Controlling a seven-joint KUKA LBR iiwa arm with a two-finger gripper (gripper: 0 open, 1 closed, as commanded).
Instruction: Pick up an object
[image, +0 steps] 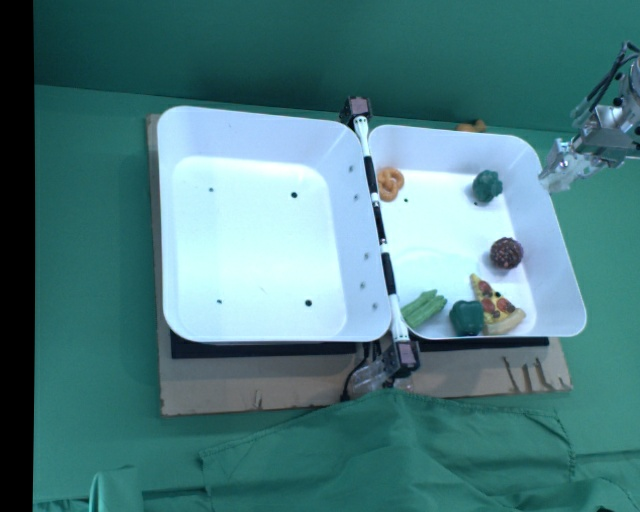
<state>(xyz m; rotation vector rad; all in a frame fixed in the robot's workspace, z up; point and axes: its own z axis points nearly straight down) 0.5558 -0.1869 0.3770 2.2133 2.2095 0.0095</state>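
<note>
The right bin (540, 165) holds several toy foods: an orange pretzel (390, 183) near its left wall, a dark green broccoli (487, 185) toward the back, a dark red berry (506, 252) at the right, and a pizza slice (494, 305), a green pepper (465, 317) and green beans (424, 307) along the front. My gripper (560, 172) hangs at the view's right edge, just outside the right bin's back right corner, above the green cloth. Nothing shows between its fingers.
The left bin (180, 130) sits beside the right one, joined by a white rod with dark clamps (378, 225). Both rest on a cardboard sheet (250, 395). A small orange object (472, 126) lies behind the right bin. Folded green cloth (400, 450) covers the front.
</note>
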